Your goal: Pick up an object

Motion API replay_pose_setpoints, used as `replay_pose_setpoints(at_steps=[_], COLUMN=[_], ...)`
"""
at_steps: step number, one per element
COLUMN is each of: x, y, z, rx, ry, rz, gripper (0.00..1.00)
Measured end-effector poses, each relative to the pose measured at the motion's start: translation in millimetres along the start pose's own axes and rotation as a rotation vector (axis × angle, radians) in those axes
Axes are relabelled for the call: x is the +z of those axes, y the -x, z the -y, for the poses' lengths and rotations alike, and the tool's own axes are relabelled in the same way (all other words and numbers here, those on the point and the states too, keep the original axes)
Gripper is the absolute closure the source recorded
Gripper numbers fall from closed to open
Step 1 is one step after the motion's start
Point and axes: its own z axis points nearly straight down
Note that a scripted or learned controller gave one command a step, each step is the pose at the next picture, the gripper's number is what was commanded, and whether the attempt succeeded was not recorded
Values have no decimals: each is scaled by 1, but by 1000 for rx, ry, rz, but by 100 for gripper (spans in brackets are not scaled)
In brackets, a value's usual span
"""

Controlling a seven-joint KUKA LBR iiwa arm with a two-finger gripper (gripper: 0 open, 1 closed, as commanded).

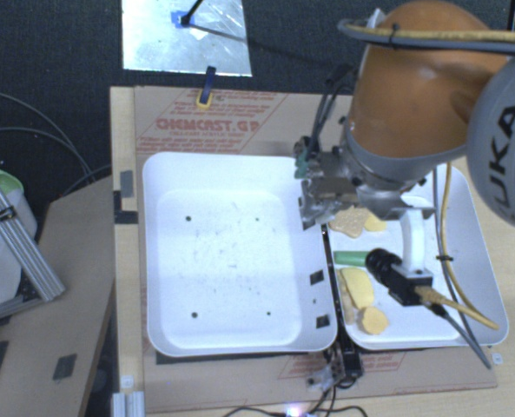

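Camera view report, near to far. On the counter (83, 224) two white bins sit side by side on a cardboard sheet (214, 122) with red lettering. At the near-left corner of the right bin (481, 259) lies a round yellow piece (374, 321). Just beyond it is a longer yellow piece (357, 285), then a green stick (351, 257) lying crosswise. Farther in, a beige piece (351, 224) and a small yellow piece (375, 224) lie partly under the arm (422, 85). The jaws hang over the far-left part of the right bin, close above the beige piece and beside the wall shared with the left bin (222, 259). Whether they are spread or pressed together cannot be told. Beyond the bins lies a silver sheet (186, 24).
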Motion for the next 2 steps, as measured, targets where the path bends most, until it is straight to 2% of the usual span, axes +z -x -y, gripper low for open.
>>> replay_pose_setpoints(at_steps=[1, 2], x=[85, 218], y=[-6, -6], z=[-70, -116], rx=[11, 12], ry=[-7, -12], rz=[6, 6], gripper=[100, 100])
